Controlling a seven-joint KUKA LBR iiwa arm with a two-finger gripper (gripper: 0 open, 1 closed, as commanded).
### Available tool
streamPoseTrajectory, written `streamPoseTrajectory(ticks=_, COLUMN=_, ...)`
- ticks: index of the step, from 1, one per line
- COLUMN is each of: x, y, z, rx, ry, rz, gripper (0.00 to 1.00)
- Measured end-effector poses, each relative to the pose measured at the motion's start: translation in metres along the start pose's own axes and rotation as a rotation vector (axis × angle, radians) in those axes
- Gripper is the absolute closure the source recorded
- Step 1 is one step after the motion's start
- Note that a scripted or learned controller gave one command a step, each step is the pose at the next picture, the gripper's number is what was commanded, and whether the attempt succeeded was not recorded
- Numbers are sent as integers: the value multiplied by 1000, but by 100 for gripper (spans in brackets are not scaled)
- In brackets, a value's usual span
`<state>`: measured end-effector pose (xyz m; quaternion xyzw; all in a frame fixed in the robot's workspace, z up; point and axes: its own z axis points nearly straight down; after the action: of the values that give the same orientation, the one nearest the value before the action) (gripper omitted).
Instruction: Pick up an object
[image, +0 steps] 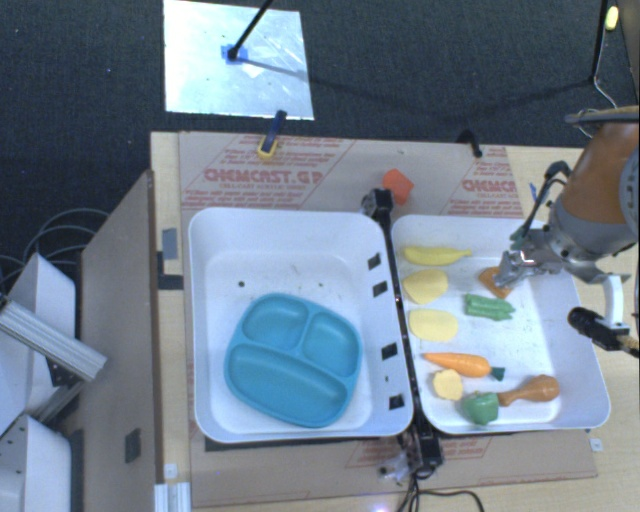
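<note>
Right bin (575, 330) holds the pickable toy food. Nearest the gripper (512, 268): a small orange piece (492, 279), far-right part of bin, touching or right under the fingertips; can't tell if it's grasped. Whether the gripper is released or clenched can't be told from this slant. Just near of that piece, a green pepper-like item (489, 307). Along the far side, a yellow banana (436, 256). Below it two pale yellow rounds (426, 287) and (433, 324), left half of bin. Carrot (457, 364) mid-bin, green tip pointing right. Small yellow chunk (448, 385) just near of carrot, beside a green lump (481, 407). Brown drumstick-like piece (532, 390) at near right. Arm (600, 195) comes in from right, orange band above wrist. Left bin (215, 250) holds a blue divided plate (293, 359). Orange block (398, 185) sits on bench beyond the bins.
</note>
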<state>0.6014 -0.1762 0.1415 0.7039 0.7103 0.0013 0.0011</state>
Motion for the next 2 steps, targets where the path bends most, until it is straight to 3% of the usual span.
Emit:
streamPoseTrajectory(ticks=1, x=-8, y=43, z=48, rx=1, ry=0, rz=7, gripper=0)
streamPoseTrajectory(ticks=2, x=92, y=60, z=58, rx=10, ry=4, rz=-4, gripper=0)
